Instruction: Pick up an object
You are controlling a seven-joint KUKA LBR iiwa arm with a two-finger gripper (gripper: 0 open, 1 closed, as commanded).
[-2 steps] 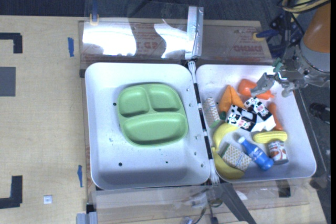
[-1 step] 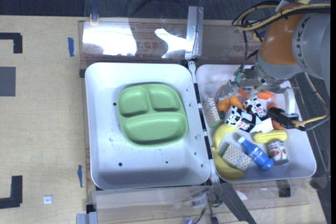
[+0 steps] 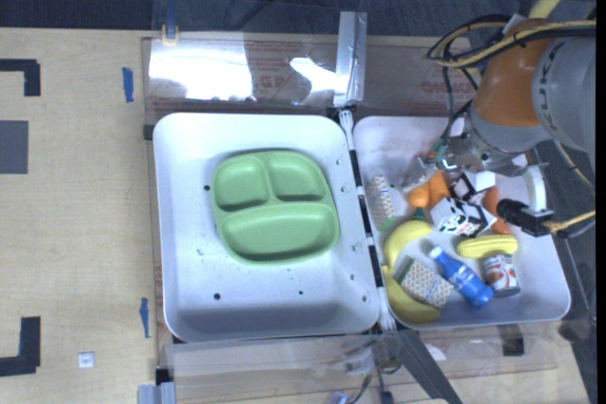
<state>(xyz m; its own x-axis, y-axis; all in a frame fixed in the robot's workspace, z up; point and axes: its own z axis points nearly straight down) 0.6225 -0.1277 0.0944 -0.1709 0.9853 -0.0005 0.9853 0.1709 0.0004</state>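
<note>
**Q:** What is shown at this stage of the pick?

**A:** The gripper (image 3: 453, 167) is lowered into the right bin (image 3: 554, 293), above the clutter at its far side. An orange item (image 3: 428, 192) (possibly a toy carrot) lies just below it, near a black-and-white patterned object (image 3: 461, 224). Whether the gripper is apart or together cannot be told.

**Q:** How is the step best done?

**A:** A single exposed object should be targeted, since the blue bottle (image 3: 461, 277), yellow banana (image 3: 489, 247) and small can (image 3: 502, 273) are crowded together. The descent should be centred so that neighbours are not nudged. The left bin (image 3: 180, 232), bearing a green divided plate (image 3: 275, 205), is left alone.
</note>
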